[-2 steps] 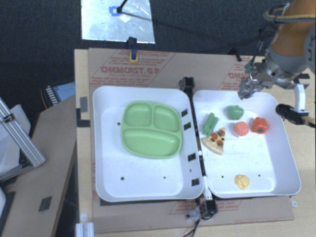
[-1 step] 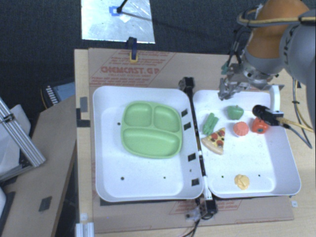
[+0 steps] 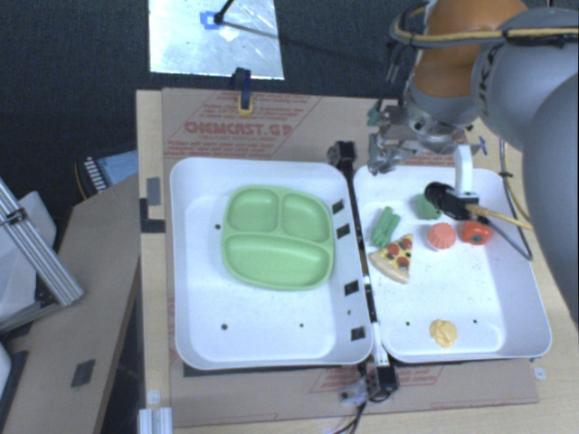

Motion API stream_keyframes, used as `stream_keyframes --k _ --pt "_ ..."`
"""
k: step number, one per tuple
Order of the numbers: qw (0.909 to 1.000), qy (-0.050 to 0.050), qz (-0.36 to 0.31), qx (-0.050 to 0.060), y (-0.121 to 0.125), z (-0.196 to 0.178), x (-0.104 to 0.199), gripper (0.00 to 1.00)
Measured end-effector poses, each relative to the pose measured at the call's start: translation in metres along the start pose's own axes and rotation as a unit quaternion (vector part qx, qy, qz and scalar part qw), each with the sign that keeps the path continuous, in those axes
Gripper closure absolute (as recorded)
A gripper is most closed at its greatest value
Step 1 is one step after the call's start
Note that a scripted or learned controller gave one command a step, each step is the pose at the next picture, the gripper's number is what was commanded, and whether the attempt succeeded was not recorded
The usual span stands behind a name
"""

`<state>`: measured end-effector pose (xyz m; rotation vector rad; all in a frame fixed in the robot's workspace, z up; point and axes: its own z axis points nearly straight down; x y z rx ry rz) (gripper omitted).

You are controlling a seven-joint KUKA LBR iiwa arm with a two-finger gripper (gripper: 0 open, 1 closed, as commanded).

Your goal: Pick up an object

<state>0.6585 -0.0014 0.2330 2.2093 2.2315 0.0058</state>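
Grey arm (image 3: 534,70) with orange band (image 3: 457,39), yellow cables.

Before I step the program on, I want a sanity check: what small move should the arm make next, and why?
Probably lower the end effector and shift it toward the green toy piece. It hangs above the right bin's far left corner, holding nothing I can see, and that piece lies closest, with the pizza slice just beyond it.

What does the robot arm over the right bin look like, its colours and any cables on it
The arm is bulky, rounded and grey, with a glossy orange band above the wrist. Thin dark cables loop around that band, with a yellowish one beside them. Below sits a metallic grey gripper.
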Motion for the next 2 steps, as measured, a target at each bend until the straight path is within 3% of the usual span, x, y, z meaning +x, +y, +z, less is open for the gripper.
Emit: stream_keyframes --k 2 --pt "1.0 0.0 0.0 0.001 -0.008 -0.007 0.104 1.0"
